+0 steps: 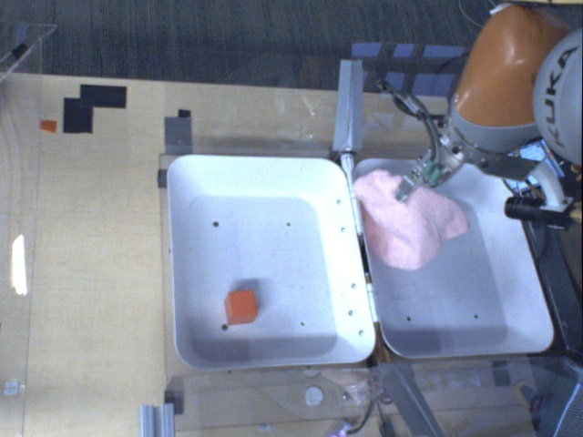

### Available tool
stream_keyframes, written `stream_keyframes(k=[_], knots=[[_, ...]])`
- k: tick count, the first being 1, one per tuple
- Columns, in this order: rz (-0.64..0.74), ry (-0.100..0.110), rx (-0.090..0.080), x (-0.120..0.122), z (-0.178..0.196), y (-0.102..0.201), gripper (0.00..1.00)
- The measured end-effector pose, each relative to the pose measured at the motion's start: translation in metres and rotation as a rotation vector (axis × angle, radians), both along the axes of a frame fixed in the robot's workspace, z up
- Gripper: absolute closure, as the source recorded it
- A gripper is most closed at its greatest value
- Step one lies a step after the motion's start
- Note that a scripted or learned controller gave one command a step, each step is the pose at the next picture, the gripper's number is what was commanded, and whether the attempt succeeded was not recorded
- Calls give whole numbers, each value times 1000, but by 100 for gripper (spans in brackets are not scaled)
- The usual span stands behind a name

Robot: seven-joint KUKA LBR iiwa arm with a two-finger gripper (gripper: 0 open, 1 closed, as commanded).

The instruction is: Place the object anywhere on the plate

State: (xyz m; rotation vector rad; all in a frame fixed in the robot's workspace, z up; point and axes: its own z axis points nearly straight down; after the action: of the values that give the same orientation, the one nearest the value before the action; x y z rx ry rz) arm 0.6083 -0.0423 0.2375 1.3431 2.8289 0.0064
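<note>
Left bin (182,271): one small orange-red cube (241,306) lies on the floor, toward the near-left corner, apart from every wall. Right bin (510,326): one pink plate (410,218), irregular in outline and soft-looking, sits at the far-left part, its left edge just beside the divider between the bins. Gripper (412,186) hangs over the plate's far edge, arm (501,71) reaching in from the right; cannot tell whether the claw is spread or pinched, and no object is visible in it. Judgement: the cube is still to be fetched, well apart from the gripper. To do it well, cross to the left bin, descend square over the cube, close on opposite faces, lift clear of the divider, release over the plate's middle. Count: two bins, one cube, one plate, one gripper.
</note>
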Motion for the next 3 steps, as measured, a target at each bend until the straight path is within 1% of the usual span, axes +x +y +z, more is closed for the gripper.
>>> stream_keyframes(k=[1, 2, 3], knots=[[401, -2, -3, 14, 9, 52, 100], [802, -3, -6, 37, 1, 106, 100], [888, -1, -5, 43, -12, 159, 100]])
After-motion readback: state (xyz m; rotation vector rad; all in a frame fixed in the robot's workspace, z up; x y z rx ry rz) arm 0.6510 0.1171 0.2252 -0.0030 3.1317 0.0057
